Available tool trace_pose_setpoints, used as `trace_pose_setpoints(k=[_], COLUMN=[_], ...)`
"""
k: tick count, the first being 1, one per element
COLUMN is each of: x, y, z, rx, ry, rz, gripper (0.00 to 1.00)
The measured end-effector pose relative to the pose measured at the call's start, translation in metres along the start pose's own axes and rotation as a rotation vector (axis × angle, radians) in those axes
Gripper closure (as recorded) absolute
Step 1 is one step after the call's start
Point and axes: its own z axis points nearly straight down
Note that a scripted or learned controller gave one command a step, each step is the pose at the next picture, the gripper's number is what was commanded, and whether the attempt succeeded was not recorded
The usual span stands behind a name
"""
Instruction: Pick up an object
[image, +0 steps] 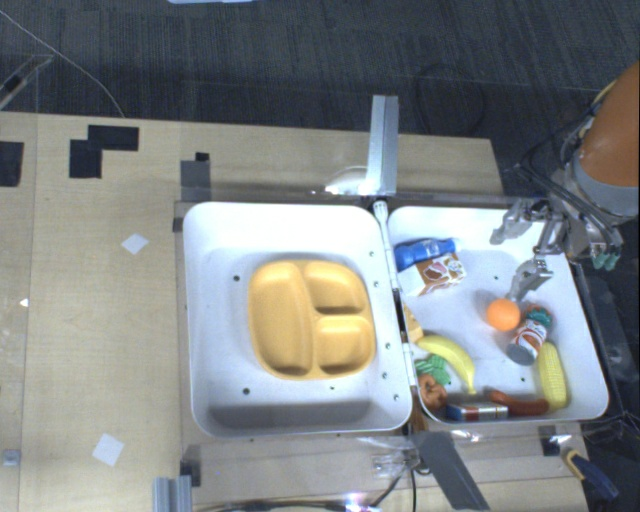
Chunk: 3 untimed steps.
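Gripper (533, 262) above orange ball (504, 315), jaw state impossible to tell; risk of nudging ball or adjacent can (529, 338) aside.

No legible text; possibly print on the blue packet (428, 265), too blurred.

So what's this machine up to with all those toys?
A robot arm reaches in over the right bin, which holds toy food: an orange ball, a banana, corn and a small can. Its gripper hangs just above the ball, holding nothing. The left bin has a yellow divided tray.
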Motion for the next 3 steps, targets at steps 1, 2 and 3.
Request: trace_pose_setpoints(k=[1,2,3], x=[0.008,0.047,-0.011], y=[-0.035,-0.055,0.012], z=[0.048,0.132,0.154], rx=[0.0,-0.001,0.008], ry=[0.005,0.008,-0.009], rz=[0.021,0.083,0.382], gripper=[0.0,0.0,0.0])
